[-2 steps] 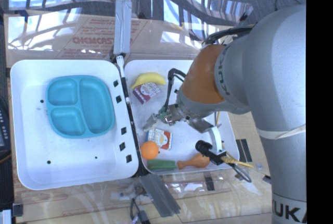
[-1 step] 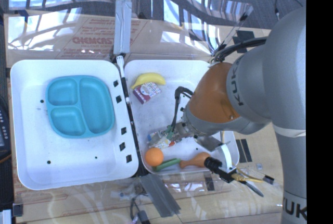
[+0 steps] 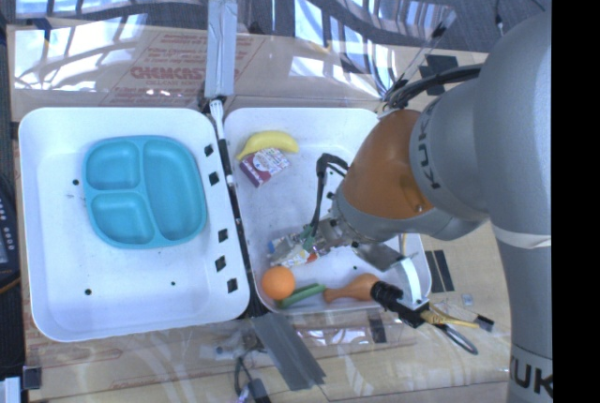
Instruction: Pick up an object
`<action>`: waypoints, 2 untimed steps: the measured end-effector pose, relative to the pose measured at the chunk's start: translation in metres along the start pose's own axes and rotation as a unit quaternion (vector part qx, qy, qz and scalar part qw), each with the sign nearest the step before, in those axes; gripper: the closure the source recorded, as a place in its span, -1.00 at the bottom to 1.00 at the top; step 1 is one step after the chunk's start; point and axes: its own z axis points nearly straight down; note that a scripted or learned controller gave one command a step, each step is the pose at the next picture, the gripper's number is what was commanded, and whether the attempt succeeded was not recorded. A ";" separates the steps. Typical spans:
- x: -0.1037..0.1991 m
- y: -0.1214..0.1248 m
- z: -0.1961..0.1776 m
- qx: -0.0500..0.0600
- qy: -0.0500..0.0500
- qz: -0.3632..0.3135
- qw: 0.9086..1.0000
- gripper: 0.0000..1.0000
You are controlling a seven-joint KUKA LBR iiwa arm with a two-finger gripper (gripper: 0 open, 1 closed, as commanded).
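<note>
The right bin (image 3: 281, 120) holds several objects. A yellow banana (image 3: 267, 144) lies at its far left, with a small red and white box (image 3: 264, 167) just in front of it. Near the front wall sit an orange ball (image 3: 277, 282), a green vegetable (image 3: 302, 295) and an orange-brown gourd-shaped piece (image 3: 352, 288). A crinkly multicoloured packet (image 3: 292, 250) lies in the middle-front. My gripper (image 3: 319, 236) hangs low over the packet's right end, under the orange wrist band. The packet's right end is hidden by the gripper.
The left bin (image 3: 56, 298) holds a blue divided plate (image 3: 145, 190). A black hinged divider (image 3: 225, 214) runs between the two bins. The arm's bulk covers the right bin's right half. A cardboard sheet (image 3: 141, 64) lies behind the bins.
</note>
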 end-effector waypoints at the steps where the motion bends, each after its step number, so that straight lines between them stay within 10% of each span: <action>1: 0.026 0.033 -0.125 -0.003 -0.002 0.020 1.000 1.00; 2: 0.005 0.016 -0.158 -0.002 -0.002 0.050 0.999 1.00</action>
